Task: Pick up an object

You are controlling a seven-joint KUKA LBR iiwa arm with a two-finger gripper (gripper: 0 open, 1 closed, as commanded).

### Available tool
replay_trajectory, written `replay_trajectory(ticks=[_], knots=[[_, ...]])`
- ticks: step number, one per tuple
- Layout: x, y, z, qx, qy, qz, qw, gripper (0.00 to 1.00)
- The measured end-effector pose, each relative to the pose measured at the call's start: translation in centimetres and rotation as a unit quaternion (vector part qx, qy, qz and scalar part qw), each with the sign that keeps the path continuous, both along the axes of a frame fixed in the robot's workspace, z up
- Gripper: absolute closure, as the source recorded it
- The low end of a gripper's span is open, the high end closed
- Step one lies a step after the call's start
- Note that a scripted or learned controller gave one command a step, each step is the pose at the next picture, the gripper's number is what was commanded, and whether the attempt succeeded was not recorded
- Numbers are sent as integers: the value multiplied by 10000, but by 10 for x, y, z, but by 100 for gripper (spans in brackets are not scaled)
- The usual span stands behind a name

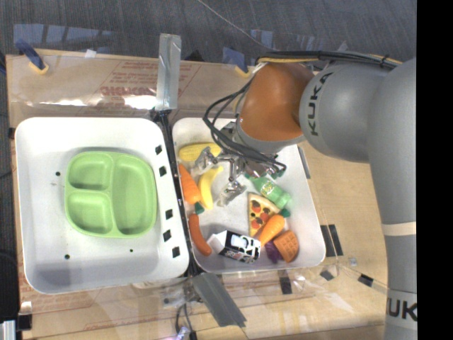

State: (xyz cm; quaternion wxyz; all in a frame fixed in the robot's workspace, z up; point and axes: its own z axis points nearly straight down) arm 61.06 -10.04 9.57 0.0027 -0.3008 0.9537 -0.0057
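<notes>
Claw (230,183): low in the right bin (311,211), state cannot be told.
Banana (205,184): just left of the claw, touching or not unclear.
Pizza slice (259,211): just right of it.

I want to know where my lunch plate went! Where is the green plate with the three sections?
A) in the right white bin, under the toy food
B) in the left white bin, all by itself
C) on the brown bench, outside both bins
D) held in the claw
B: the green plate lies flat in the left white bin, while the toy food, like the pizza slice, sits in the right white bin.
</notes>
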Motion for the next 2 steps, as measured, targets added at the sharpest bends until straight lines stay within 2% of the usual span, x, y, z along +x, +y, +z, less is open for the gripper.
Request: replay_trajectory(ticks=[1,2], knots=[[1,4,8,23,5,41,10000,100],[24,-9,170,32,-45,-202,9998,100]])
